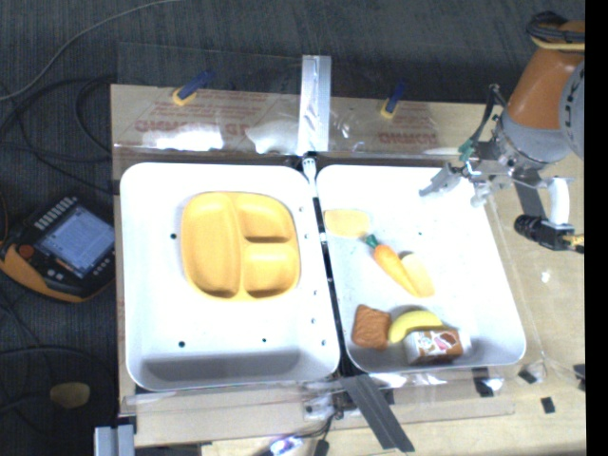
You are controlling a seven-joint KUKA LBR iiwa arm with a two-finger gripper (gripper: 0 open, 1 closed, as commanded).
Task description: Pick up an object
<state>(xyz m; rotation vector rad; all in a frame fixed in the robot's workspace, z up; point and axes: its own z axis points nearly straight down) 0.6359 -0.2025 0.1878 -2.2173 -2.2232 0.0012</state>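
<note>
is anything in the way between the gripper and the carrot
Nothing visible. The gripper is over the right bin's far right corner, and only bare bin floor lies between it and the carrot. The yellow block sits off to the carrot's left, clear of that path.

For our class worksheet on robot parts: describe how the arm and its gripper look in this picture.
The arm is grey with a broad orange band above the wrist. Its gripper is a small pale-grey metal assembly with thin fingers, a tiny teal spot, and dark cables running beside it.
</note>
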